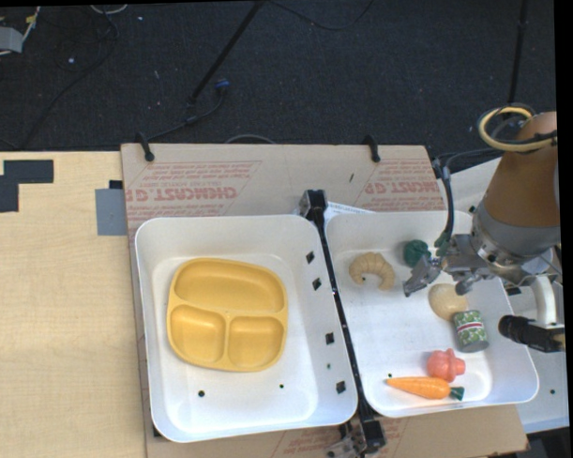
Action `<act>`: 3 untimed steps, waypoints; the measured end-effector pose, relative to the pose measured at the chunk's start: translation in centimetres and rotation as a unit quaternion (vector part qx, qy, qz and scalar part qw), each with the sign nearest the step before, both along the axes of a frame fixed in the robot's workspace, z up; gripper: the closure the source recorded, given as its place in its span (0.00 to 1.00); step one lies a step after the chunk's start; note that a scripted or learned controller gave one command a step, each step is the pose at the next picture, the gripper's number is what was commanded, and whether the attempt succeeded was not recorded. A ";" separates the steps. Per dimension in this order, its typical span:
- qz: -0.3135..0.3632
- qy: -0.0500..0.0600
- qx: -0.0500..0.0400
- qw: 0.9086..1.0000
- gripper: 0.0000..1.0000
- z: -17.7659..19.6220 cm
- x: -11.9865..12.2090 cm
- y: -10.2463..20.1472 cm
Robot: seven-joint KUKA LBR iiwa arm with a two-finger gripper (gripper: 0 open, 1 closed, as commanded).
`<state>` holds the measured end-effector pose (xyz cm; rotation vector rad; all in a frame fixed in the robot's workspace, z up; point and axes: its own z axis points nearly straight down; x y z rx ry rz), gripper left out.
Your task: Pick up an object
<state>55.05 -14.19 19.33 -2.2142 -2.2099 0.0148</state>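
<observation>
Nearest us, an orange plastic carrot (419, 388) lies in the right shallow white bin (372, 380) on the wooden tabletop (55, 307); dark carpet (262, 65) behind. Our claw (445, 272) hovers low over a beige lump (447, 302), its state we cannot tell.

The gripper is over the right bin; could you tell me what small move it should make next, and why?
Probably a short, straight descent. The gripper hangs over the right bin, beside a pale lump, with nothing seen between its fingers. The croissant, can and carrot lie farther off, so the lump looks like the nearest target.
</observation>
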 end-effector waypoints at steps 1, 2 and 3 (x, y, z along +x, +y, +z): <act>0.001 -0.007 -0.001 1.000 0.00 0.8 0.3 0.0; 0.001 -0.004 0.000 1.000 0.00 -5.2 0.4 0.9; 0.001 -0.005 0.000 1.000 0.00 -10.5 0.3 1.0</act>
